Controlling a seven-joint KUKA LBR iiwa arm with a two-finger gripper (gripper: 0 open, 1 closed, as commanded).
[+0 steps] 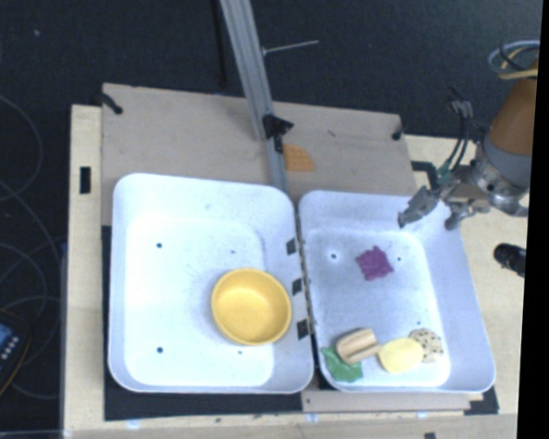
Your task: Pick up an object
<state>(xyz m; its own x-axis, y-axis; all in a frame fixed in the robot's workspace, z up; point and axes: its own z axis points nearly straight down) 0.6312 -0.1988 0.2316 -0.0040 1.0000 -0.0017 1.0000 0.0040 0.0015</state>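
currently the grey arm with orange band (514, 127) hangs over the far right corner of the shallow white right bin (456, 281). its two-finger gripper (432, 214) is spread, holding nothing. the small purple crumpled object (374, 263), the nearest pick, lies on the bin floor below and left of the gripper, well apart; roughly round, no clear long axis.

- We see a purple crumpled lump (375, 263) lying flat below and left of the gripper (434, 214), near it.
- Well below the gripper, a tan roll (356, 343), yellow lump (400, 355), speckled cookie (426, 342) and green scrap (341, 366) cluster together.
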